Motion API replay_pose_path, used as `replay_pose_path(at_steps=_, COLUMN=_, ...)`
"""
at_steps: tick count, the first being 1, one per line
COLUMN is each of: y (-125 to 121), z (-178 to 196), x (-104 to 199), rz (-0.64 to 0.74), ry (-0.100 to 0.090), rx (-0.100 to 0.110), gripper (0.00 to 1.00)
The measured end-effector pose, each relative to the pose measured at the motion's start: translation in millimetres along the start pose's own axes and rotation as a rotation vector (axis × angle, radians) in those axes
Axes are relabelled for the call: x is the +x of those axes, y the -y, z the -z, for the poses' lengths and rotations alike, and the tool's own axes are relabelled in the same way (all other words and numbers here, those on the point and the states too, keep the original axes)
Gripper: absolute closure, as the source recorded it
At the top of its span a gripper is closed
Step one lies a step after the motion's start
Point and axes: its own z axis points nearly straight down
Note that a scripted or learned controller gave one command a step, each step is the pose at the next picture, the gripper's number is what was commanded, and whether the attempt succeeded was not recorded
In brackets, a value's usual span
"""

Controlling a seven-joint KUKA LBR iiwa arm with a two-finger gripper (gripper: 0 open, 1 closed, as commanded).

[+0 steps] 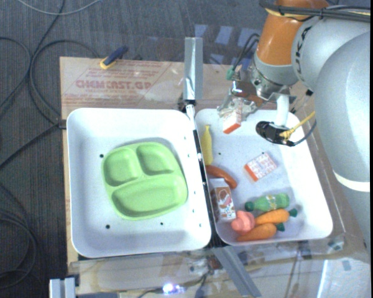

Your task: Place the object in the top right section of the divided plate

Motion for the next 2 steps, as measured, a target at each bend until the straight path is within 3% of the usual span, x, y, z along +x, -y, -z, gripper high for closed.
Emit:
replay_pose_path(at_steps=1, y=10, z=0, x=56, rz=-0.143, ry=-0.004, rx=0.002, gripper=1.00)
replay_pose_path(at_steps=2, y=25, z=-26, x=139, rz=0.077, ry=-0.002, rx=0.001, gripper=1.00)
